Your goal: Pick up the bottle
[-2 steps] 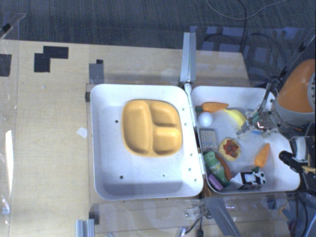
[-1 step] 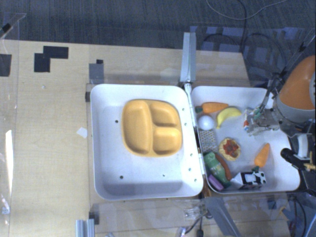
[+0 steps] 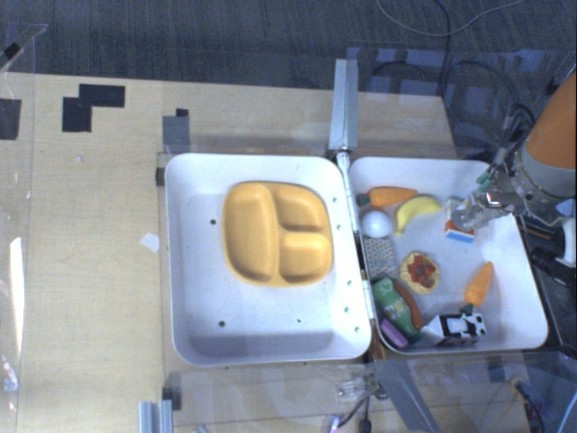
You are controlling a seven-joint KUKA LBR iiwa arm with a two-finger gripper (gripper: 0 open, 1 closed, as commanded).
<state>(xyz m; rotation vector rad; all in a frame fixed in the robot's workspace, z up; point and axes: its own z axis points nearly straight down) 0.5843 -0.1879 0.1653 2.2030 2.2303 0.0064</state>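
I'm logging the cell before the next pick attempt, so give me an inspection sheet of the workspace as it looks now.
Surface: light wooden bench bearing two white bins side by side, with black tape marks at its far left.
Job's things: I cannot tell which item is the bottle; a green item lies at the right bin's near left.
Clutter: yellow divided tray in the left bin; in the right bin carrots, a banana, a white ball, a pizza slice, a black-and-white toy.
Grippers: gripper low over the right bin's far side, above a small red, white and blue item.
Cables: black cable looped on the floor beyond the bench.
Surroundings: dark carpet.
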